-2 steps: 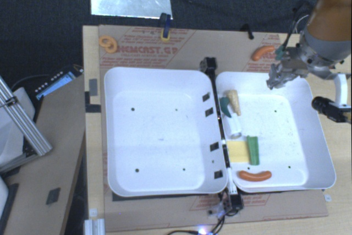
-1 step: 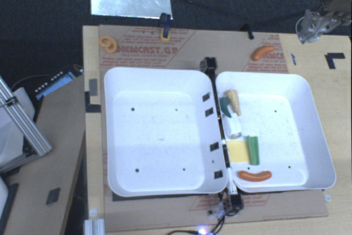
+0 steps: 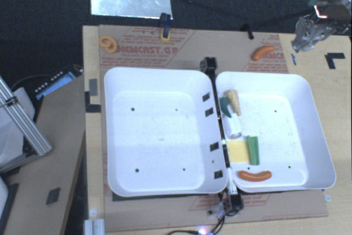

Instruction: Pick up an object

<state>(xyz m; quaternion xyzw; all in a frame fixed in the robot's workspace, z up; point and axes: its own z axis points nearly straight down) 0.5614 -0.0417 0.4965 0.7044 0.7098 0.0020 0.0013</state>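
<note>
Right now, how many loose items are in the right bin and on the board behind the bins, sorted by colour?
Orange: 3, a sausage in the right bin, a sausage and a ring on the board
Yellow: 1, a flat block
Green: 1, a stick
Tan: 1, a cone
Clear: 1, a small bottle
Total: 7

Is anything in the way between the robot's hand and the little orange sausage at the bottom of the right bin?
Nothing visible blocks it. The gripper is beyond the right bin's far corner, and bare white floor lies between it and the sausage. The yellow block and green stick sit beside the sausage, not touching.
</note>
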